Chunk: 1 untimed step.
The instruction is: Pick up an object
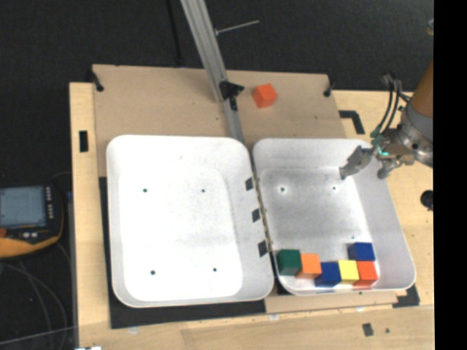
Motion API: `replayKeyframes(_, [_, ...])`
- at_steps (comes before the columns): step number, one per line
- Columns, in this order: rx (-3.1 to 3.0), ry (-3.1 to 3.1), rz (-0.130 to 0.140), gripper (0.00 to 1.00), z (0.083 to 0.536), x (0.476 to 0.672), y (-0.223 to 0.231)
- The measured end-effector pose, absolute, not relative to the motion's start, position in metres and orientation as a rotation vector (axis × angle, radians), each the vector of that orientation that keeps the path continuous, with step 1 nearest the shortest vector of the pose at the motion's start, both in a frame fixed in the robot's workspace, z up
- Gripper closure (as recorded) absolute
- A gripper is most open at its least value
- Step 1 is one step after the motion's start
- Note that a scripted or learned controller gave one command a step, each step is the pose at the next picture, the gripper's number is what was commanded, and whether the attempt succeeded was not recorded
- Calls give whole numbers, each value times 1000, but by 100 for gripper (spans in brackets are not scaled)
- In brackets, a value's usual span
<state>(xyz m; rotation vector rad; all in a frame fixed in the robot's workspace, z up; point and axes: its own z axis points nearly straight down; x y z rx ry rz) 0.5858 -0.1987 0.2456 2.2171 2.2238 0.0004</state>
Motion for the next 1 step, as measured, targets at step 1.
replayKeyframes(1, [2217,2227,-3,0,211,584,-172])
